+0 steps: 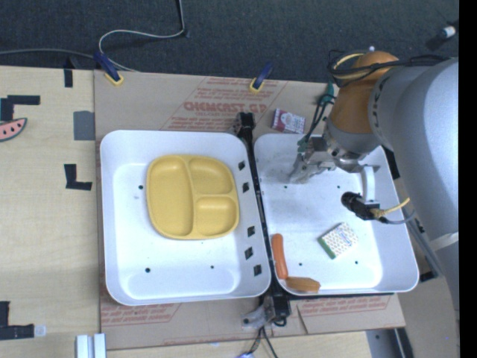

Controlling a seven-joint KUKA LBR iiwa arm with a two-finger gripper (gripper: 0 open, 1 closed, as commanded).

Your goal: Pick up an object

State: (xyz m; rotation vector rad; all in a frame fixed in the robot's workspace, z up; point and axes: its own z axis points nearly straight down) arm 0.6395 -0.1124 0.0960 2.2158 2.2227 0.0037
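While hand (302, 171) hovers low over right bin (387, 271), finger state impossible to tell, nothing visibly held. Nearest candidate: small patterned box (339, 239), below and right of hand. Advice: centre over box before descending, avoid bin wall.

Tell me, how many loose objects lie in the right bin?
3: an orange carrot along the left wall, an orange-brown piece at the near edge, a patterned green-edged sponge toward the middle. The arm may hide more.

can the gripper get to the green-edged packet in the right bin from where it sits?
Probably yes. The gripper hangs over the same right bin, and the packet lies flat in the open, apart from the walls.
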